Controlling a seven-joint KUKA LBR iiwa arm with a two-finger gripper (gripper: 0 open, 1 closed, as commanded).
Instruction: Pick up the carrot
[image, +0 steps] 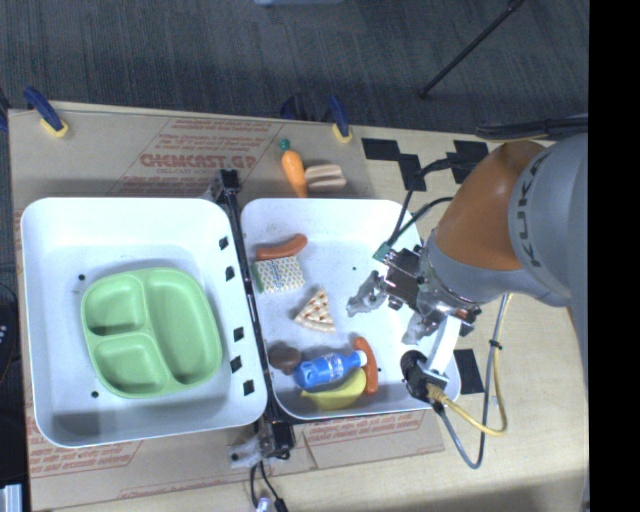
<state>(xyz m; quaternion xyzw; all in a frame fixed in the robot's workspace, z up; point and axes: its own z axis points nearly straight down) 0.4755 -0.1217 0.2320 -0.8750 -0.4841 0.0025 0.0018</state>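
Out on the bare cardboard behind the right bin (390, 215), the carrot (292, 170) lies smooth and tapered, green cap outward, just beside a hot dog bun (324, 178). The gripper (372, 298) hangs over the bin's open middle, metal fingers apart, holding nothing, near a triangular pizza slice (316, 312). A glossy blue bottle (327, 369) crowds the front wall.
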